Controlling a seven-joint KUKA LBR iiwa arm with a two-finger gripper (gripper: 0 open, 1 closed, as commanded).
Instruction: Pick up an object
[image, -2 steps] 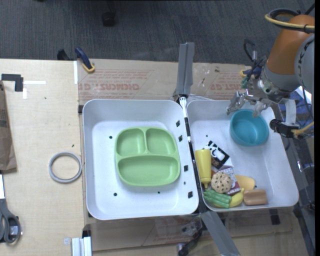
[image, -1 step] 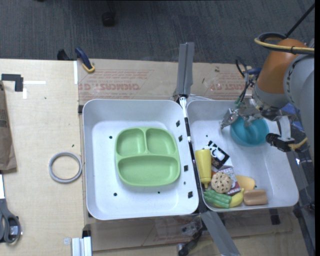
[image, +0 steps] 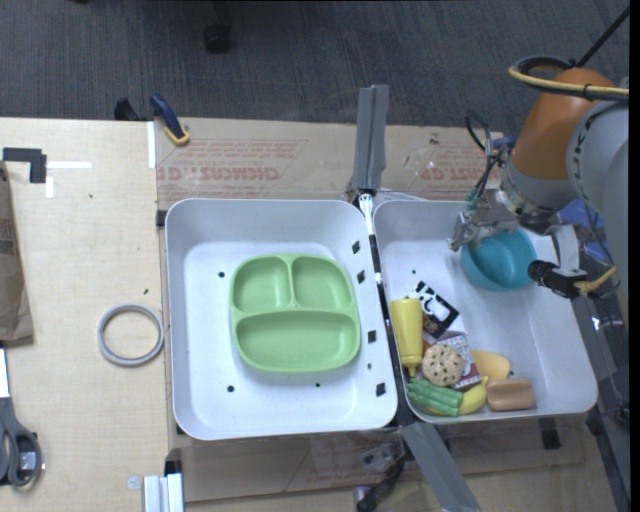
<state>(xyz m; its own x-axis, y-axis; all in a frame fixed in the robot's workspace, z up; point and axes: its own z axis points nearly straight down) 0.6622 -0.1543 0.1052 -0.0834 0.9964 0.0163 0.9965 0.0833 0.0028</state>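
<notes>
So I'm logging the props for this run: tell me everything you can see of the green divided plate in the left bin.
The pale green divided plate is a rounded rectangle, apparently matte plastic, with a raised rim and three compartments: two small ones on its far side, one long one on its near side. All three look bare. It lies flat, right way up, slightly rotated, near the middle of the left white bin, resting on the bin's floor. Nothing else touches it.

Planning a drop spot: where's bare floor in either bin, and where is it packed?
Left bin: only a strip around the green tray. Right bin: bare middle, between the teal bowl and the toy food crowding its near left corner.
</notes>
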